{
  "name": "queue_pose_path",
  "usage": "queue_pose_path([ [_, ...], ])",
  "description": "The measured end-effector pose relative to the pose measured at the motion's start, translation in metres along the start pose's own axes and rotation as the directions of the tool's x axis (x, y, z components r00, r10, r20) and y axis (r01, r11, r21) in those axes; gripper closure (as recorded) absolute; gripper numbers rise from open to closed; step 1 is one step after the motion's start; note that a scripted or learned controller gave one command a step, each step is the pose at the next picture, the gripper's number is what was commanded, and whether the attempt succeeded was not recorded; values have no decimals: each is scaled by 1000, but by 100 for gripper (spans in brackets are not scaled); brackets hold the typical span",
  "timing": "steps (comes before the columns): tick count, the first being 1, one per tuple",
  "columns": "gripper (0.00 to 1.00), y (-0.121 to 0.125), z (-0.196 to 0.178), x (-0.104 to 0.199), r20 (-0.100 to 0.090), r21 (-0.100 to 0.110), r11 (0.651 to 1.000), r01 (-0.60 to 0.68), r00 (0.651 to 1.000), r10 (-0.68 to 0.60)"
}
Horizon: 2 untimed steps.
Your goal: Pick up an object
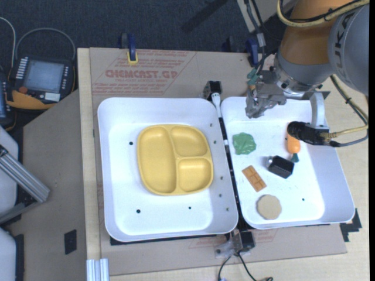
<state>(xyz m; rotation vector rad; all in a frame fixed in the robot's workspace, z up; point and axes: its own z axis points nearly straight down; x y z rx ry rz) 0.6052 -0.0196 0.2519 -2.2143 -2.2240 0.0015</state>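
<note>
The jaws hang over the right bin [328,206]'s far edge; how far apart they stand cannot be told. Just below them lies a green lump [244,143], untouched, with an orange piece [293,144] further right

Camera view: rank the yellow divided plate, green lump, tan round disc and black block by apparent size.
1. yellow divided plate, by far the largest
2. tan round disc
3. green lump, close to the disc, so that order is unsure
4. black block
</note>
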Motion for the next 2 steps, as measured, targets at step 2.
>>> queue_pose_path([
  [2, 100, -26, 0, 102, 0, 0, 1000, 1, 1000, -1],
])
